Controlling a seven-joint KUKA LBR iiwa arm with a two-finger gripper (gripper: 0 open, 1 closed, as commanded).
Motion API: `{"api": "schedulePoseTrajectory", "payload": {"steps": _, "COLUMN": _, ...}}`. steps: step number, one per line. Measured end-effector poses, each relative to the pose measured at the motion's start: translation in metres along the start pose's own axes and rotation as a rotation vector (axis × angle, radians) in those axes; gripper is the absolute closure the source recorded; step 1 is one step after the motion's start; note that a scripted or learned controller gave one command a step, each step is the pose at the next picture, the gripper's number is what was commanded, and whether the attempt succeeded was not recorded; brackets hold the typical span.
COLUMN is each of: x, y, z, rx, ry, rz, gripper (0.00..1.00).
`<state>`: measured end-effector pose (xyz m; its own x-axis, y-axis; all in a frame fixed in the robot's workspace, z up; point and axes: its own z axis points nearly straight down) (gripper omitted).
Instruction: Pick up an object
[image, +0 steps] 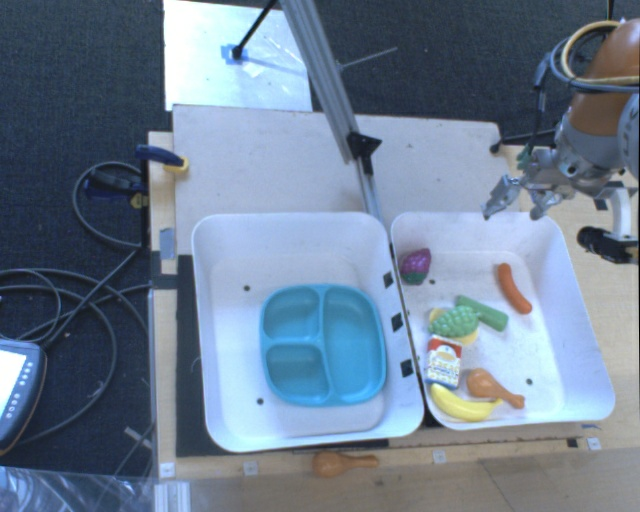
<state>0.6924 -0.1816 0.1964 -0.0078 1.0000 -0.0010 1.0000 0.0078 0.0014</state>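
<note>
Broadly, two shallow white bins sit side by side on the bench: the left bin (215, 300) holds a blue divided plate (323, 343) lying flat near its middle, and the right bin (585, 330) holds a scatter of toy foods. Above the right bin's far edge hangs the grey arm with its orange band (610, 75), and its gripper (520, 198) hovers over the rim with its two fingers spread apart and nothing between them. Among the toys, a yellow banana (462, 404) lies near the bin's front wall, touching a small red and white carton (444, 361). A green cucumber (483, 312) lies just beside a bumpy green and yellow piece (454, 322). An orange sausage (515, 288) lies apart toward the right wall, a brown drumstick (492, 387) rests near the banana, and a purple fruit (415, 264) sits close to the left wall. Another drumstick (343, 462) lies on the bench in front of the bins.
</note>
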Motion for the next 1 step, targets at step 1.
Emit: {"api": "schedulePoseTrajectory", "payload": {"steps": 1, "x": -0.0002, "y": 0.0, "z": -0.0001, "rx": 0.0, "ry": -0.001, "rz": 0.0, "gripper": 0.0}}
